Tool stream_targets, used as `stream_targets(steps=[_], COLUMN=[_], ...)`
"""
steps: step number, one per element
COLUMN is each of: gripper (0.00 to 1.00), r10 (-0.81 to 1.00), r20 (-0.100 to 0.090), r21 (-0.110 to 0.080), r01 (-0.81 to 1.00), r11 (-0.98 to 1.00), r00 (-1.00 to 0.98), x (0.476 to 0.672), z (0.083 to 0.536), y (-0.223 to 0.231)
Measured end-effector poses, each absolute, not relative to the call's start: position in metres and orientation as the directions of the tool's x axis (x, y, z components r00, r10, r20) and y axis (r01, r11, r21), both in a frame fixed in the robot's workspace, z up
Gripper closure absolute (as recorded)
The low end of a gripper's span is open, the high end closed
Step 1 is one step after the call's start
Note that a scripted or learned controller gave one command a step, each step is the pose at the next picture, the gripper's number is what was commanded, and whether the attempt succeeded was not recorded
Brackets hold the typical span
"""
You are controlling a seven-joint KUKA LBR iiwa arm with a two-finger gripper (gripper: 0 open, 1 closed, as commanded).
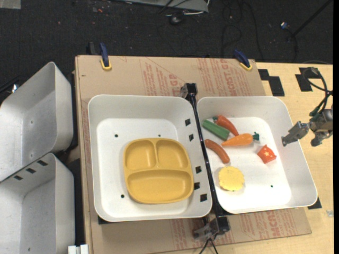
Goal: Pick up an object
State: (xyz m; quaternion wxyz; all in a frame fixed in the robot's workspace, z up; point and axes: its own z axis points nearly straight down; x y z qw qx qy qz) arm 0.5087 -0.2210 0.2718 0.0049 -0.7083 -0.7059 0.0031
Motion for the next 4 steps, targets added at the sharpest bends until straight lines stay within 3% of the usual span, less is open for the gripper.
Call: stream_targets(steps=[1,3,4], gripper=[0.00,0.00,0.00], r10=[1.000,1.000,1.000], r20=[-0.001,0.002,0.001], r21=[0.000,-0.004,-0.004], r01=[1.000,1.000,1.000], r11=[0.001,0.000,-0.002], r00=[-0.001,0.000,0.002], x=[0.511,0.521,0.516], z=[0.278,0.168,0.109], y=[-0.220,-0.215,-0.222])
